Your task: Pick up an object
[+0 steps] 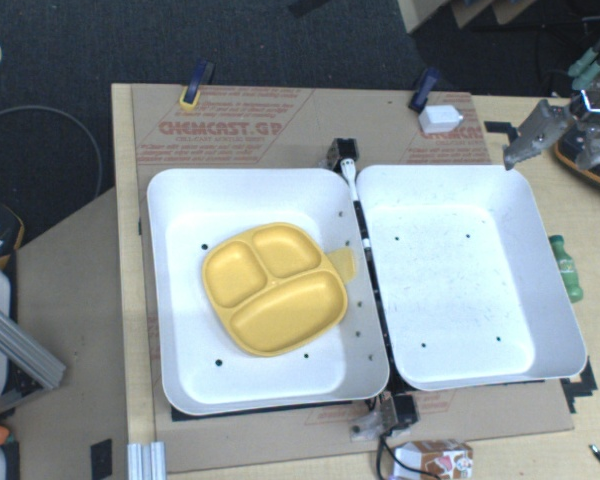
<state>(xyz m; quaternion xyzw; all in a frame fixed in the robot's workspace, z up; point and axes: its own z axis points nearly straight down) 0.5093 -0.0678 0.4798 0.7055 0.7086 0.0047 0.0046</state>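
A yellow divided plate (273, 288) with three compartments lies flat in the left white bin (170, 208), a little left of that bin's middle. A small yellow tab (341, 263) pokes out from under its right rim. My gripper (528, 140) hangs at the far right, beyond the back right corner of the right bin (540, 218), outside both bins and far from the plate. Nothing shows in its grasp.
A white block (440, 120) and two blue clamps (195, 83) (423, 88) sit on the cardboard behind the bins. A green object (565, 268) lies just outside the right bin's right rim. Cables and a black bracket (344, 154) run between the bins.
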